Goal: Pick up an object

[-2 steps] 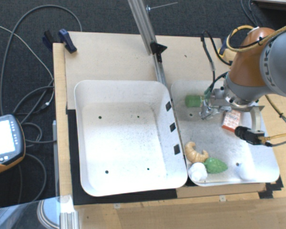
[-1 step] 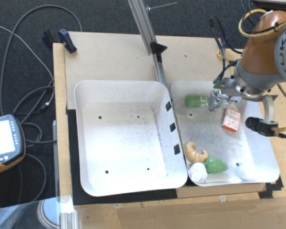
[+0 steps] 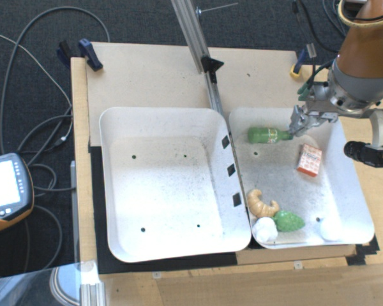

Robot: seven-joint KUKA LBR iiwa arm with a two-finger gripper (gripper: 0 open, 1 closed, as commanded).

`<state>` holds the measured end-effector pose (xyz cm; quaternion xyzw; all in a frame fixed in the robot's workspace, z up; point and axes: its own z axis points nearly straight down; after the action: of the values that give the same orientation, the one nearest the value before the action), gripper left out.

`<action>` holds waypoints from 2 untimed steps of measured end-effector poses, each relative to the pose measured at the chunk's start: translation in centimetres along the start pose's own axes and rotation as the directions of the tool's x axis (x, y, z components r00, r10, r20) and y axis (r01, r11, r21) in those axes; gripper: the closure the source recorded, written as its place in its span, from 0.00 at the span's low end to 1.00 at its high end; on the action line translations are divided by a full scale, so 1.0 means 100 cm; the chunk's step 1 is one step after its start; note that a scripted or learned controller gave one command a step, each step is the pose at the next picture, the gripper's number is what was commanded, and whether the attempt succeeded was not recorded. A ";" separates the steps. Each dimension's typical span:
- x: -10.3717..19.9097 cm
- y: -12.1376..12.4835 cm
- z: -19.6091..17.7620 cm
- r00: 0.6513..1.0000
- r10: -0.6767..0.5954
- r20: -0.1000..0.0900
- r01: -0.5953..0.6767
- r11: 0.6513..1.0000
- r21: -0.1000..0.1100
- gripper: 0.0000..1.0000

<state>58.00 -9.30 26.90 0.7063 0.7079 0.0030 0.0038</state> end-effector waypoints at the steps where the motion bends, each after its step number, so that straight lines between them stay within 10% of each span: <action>1: 0.000 0.001 -0.017 1.000 0.001 0.000 -0.001 1.000 0.005 1.00; 2: 0.058 -0.001 0.001 1.000 -0.005 -0.005 0.005 1.000 0.014 1.00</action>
<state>57.89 -3.47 26.75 0.7046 0.7096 -0.0003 -0.0027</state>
